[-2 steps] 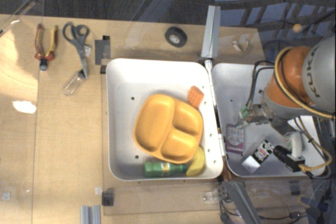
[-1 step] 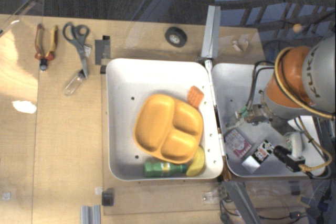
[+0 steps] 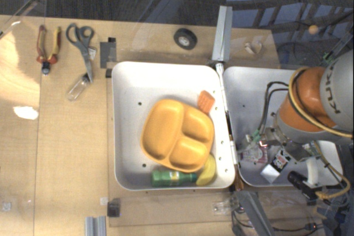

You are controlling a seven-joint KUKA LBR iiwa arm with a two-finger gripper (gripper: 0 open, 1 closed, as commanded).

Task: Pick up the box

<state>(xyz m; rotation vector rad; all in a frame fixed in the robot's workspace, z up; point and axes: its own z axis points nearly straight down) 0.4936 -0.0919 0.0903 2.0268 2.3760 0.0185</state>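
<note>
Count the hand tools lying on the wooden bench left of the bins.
2: red-handled pliers near the bench's far-left edge, and grey-handled scissors just right of them. Others may be hidden elsewhere.

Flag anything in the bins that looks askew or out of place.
In the left bin, the yellow divided tray lies tilted, resting on the green bottle and a yellow fruit, with an orange piece poking out at its upper edge. In the right bin, the items under the arm are too hidden to judge.
</note>
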